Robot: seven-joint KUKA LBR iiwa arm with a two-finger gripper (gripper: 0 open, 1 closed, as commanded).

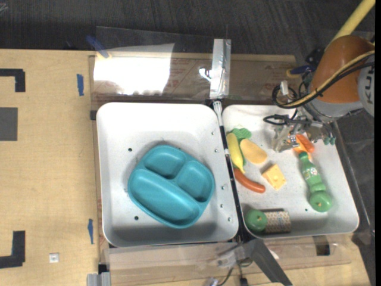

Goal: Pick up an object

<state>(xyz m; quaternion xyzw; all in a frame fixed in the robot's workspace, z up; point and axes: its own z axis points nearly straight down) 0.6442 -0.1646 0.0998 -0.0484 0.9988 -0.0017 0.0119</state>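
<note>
My gripper [290, 134] hangs low over the back of the right bin [345, 210], below the orange wrist band. A small orange piece [304, 143] lies right beside it, touching or nearly touching; I cannot tell which. A green bottle [314, 183] lies just in front of that, along the bin's right side. Toward the left wall lie a yellow banana [236, 151] with a green piece [241, 133] at its far end, a pale orange slice [256, 154], a yellow cheese wedge [274, 176] and a red sausage [249, 182].
A teal divided plate [171, 185] lies in the left bin [113, 124]. At the right bin's front edge sit a green round toy [256, 220] and a speckled cylinder [277, 220]. Cables loop from the arm over the bin's back right corner.
</note>
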